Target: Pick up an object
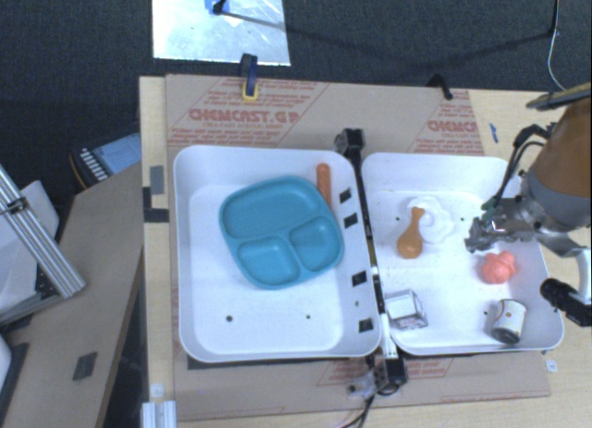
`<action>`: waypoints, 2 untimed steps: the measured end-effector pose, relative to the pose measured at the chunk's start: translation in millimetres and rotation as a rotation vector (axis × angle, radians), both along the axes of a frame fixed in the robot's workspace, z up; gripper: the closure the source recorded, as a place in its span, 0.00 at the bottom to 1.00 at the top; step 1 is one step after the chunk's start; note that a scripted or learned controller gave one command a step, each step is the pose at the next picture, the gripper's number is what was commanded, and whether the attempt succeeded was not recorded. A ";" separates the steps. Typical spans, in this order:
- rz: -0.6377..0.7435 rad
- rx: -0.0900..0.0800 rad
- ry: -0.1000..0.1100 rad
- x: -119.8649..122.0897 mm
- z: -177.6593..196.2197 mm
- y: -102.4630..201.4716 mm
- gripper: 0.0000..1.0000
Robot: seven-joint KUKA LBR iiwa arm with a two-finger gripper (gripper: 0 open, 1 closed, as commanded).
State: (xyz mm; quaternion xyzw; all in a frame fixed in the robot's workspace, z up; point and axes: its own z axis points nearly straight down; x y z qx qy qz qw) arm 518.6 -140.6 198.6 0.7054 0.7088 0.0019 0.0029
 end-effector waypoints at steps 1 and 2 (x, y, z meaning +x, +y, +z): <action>0.001 -0.001 -0.003 4.1 63.9 3.6 1.00; 0.000 0.000 0.003 5.2 68.2 3.6 1.00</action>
